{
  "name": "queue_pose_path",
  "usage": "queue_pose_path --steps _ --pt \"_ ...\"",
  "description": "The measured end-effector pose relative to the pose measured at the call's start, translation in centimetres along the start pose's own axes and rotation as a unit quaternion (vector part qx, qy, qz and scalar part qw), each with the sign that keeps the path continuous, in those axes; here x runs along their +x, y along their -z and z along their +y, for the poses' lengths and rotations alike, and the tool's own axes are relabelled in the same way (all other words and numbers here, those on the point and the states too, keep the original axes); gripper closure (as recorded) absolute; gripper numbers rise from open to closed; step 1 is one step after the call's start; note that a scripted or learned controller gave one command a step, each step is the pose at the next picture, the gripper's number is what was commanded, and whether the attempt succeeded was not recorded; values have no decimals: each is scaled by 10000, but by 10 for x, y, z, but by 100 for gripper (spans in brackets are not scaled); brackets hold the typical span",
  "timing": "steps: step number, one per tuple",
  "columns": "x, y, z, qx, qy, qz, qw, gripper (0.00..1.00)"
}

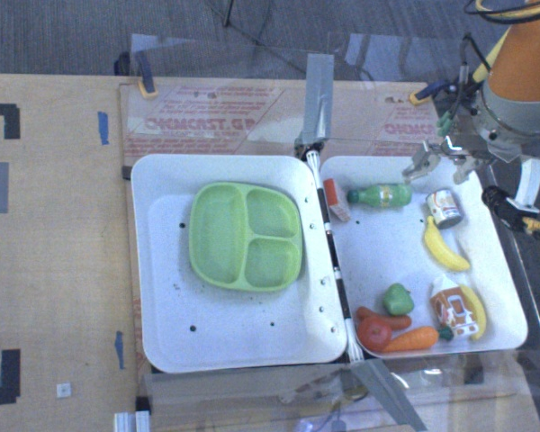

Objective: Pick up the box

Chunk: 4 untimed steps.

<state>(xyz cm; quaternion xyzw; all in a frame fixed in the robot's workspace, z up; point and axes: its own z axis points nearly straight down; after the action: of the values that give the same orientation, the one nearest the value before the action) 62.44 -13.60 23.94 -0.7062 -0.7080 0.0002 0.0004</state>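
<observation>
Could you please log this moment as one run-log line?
phase: approach | pincer: above right bin's far edge | box: near corner, untouched

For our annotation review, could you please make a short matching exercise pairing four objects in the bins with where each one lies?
Things:
1. green divided plate
2. green bottle
3. carrot
4. box

Places:
A. near edge of the right bin, beside the tomato
B. lying on its side near the far edge of the right bin
C. middle of the left bin
D. near right corner of the right bin, against a banana

Pairs: 1-C, 2-B, 3-A, 4-D
</observation>
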Motion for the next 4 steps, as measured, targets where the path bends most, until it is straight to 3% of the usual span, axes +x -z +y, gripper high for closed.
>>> queue_pose_path --steps 1,2,3,4 --pt "0 11 1 -18 9 -5 10000 100" --pt "16 196 -16 -13 -1310 -10 9914 100" --pt "18 207 -15 -32 -1291 -22 9916 100" --pt "80 46 -19 -9 -1147 -3 9934 100"
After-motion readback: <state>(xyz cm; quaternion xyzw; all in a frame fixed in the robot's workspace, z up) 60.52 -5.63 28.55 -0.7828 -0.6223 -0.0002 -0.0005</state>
